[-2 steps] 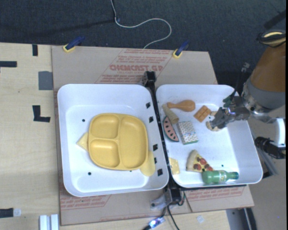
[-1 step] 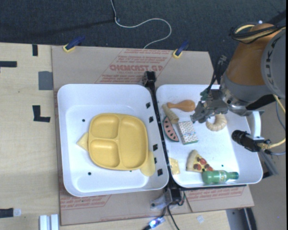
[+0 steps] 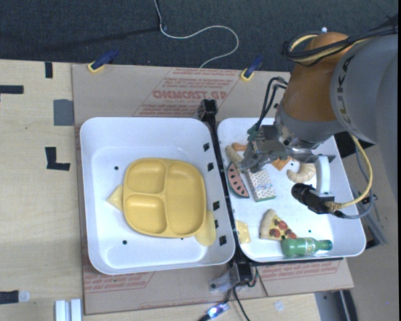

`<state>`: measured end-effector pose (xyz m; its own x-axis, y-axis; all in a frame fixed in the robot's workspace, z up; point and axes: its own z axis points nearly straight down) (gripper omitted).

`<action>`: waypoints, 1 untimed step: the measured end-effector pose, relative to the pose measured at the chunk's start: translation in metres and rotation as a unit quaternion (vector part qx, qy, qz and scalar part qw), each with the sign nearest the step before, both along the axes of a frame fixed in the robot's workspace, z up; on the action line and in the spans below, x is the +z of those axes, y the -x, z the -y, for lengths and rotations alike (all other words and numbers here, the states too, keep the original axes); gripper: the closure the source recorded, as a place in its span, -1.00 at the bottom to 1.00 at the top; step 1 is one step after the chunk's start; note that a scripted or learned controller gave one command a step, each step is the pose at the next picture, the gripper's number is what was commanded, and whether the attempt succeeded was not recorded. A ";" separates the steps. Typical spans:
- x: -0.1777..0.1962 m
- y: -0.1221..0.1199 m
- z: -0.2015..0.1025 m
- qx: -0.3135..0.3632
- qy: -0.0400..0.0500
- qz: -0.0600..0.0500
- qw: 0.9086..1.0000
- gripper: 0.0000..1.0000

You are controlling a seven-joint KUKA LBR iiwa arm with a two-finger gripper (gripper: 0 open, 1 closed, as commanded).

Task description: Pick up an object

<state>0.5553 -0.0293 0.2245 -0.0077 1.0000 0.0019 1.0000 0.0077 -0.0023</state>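
Observation:
My gripper (image 3: 256,166) hangs low in the right bin (image 3: 347,246), near its left side. Its dark fingers (image 3: 252,160) sit just above a small grey patterned packet (image 3: 262,184) and beside a red watermelon-slice toy (image 3: 238,180). A tan bread-like piece (image 3: 236,152) lies behind the fingers. Toward the bin's front lie a pizza-slice toy (image 3: 276,225) and a green bottle (image 3: 306,247) on its side. A pale, lumpy toy (image 3: 302,174) rests to the right of the gripper, partly hidden by the wrist.
The left bin (image 3: 100,139) holds a yellow divided plate (image 3: 166,197). A small yellow piece (image 3: 242,231) lies at the right bin's front left. The arm's orange band (image 3: 314,79) and grey body cover the right bin's back half. A black cable plug (image 3: 311,198) dangles over the bin's right side.

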 end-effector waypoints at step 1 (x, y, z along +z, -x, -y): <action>-0.008 -0.007 -0.040 -0.001 0.001 0.000 1.000 1.00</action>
